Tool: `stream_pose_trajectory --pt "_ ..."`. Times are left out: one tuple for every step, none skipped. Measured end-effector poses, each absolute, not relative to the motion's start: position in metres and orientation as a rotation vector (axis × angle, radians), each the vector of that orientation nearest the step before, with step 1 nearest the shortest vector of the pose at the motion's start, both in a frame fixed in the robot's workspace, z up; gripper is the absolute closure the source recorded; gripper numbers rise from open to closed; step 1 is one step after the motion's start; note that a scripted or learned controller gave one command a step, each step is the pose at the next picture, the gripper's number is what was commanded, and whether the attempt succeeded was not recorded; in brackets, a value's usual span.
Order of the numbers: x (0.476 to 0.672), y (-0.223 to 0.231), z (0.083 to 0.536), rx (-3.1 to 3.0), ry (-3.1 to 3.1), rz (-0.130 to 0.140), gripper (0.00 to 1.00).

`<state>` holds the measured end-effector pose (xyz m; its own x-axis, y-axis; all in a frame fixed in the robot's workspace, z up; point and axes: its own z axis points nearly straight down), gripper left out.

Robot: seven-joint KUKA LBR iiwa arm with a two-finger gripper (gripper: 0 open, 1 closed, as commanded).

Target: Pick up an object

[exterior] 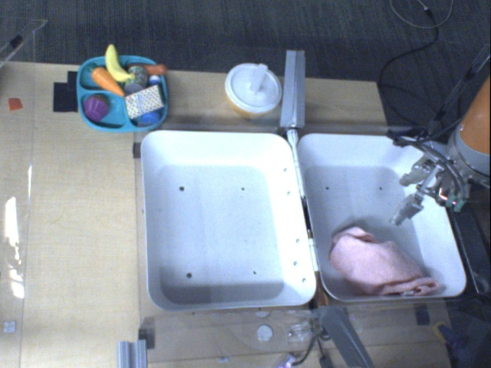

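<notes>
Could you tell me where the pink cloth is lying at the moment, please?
In the camera view, the pink cloth lies crumpled in the right bin, at its near edge, below and left of the tool.

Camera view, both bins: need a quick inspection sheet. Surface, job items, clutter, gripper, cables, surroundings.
Surface: light wooden bench bearing two shallow white bins side by side, left bin and right bin.
Job's things: one crumpled pink cloth in the right bin's near part.
Clutter: blue compartment tray of toy food, including a banana, and a round white lidded container, both behind the left bin.
Gripper: gripper over the right bin's right side, above and beside the cloth, apart from it.
Cables: thin black cable looped on the floor at top right.
Surroundings: dark carpet.
</notes>
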<state>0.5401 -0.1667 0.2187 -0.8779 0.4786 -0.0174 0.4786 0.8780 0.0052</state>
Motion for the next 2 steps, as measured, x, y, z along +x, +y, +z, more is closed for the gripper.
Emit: stream_pose_trajectory --pt "0.558 -0.142 0.154 0.552 3.084 0.002 0.0" --pt "0.581 -0.17 0.117 0.788 3.029 0.003 0.0"
